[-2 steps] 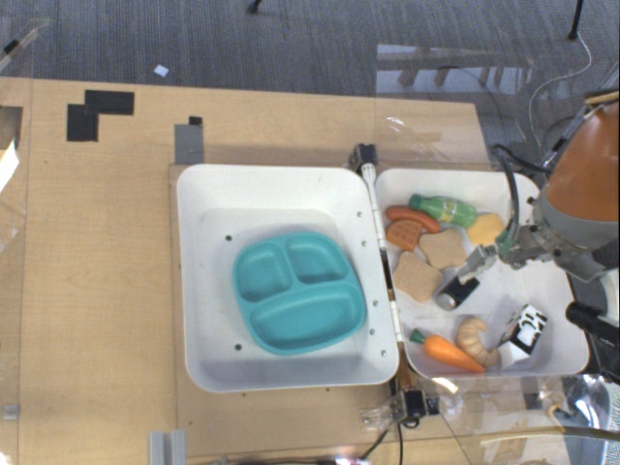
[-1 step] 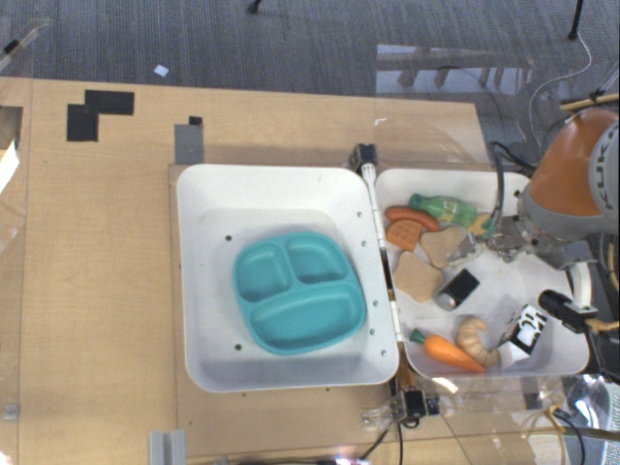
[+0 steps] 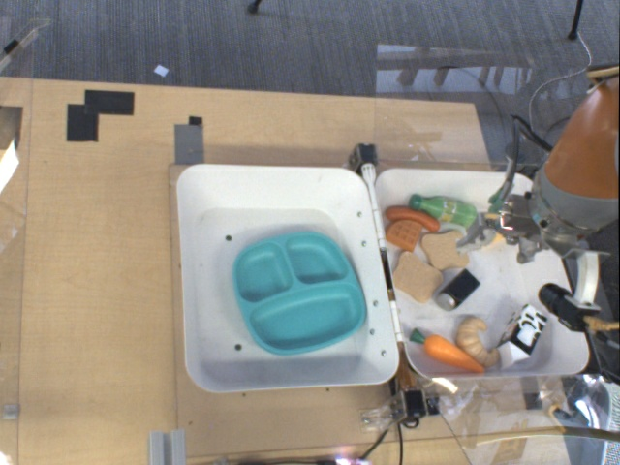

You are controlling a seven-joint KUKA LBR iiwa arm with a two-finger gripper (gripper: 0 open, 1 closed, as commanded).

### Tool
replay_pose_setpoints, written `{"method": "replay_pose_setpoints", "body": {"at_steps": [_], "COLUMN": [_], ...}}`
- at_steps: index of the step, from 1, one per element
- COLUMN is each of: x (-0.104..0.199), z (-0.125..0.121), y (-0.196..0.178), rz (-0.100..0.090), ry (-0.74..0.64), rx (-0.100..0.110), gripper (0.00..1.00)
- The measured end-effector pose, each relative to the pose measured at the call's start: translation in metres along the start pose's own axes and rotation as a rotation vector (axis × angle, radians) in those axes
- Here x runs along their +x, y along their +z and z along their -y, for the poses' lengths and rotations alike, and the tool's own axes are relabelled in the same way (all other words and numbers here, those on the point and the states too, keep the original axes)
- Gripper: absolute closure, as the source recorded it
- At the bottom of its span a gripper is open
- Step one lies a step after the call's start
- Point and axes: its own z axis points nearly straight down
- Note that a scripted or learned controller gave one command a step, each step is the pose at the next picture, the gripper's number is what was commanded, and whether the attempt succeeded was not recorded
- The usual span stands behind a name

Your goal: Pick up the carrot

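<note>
Gripper (image 3: 504,223) is hovering at the right bin's far right side, near the green bottle, well apart from the carrot; cannot tell whether it is spread or pressed together, too small and cluttered to read; nothing is showing pinched in it.

Table (image 3: 97,289) is carrying both bins; left bin (image 3: 208,201) is holding a teal divided plate (image 3: 298,294); right bin (image 3: 562,361) is crowding the small items: green bottle (image 3: 441,207) at the top, red-orange piece (image 3: 411,229) just below it, two tan toast-like slices (image 3: 418,277) in the middle, a black-and-silver can (image 3: 456,289) just beside them, a tan croissant-like piece (image 3: 474,335) lower, a black-and-white box (image 3: 524,331) at lower right.

Carrot (image 3: 448,352) is lying flat at the bin's near edge, green end toward the left wall, tip touching or nearly touching the croissant-like piece.

Risks, as judged: the gripper is needing a long move over clutter; the carrot is sitting close to the bin wall and the neighbour, so the gripper may be hitting the wall or grabbing the wrong piece; the rounded shape may be rolling out.

Writing: the box is showing black marks, not readable.
</note>
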Motion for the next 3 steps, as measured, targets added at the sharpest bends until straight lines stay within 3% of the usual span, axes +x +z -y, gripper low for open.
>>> {"method": "replay_pose_setpoints", "body": {"at_steps": [1,2,3], "x": [0.034,0.03,0.033], "z": [0.06,0.056,0.052], "y": [0.101,0.113,0.101], "rz": [-0.003,-0.003,-0.004], "ry": [-0.254,-0.708,-0.709], "rx": [0.016,0.0,-0.008], "gripper": [0.0,0.0,1.0]}}
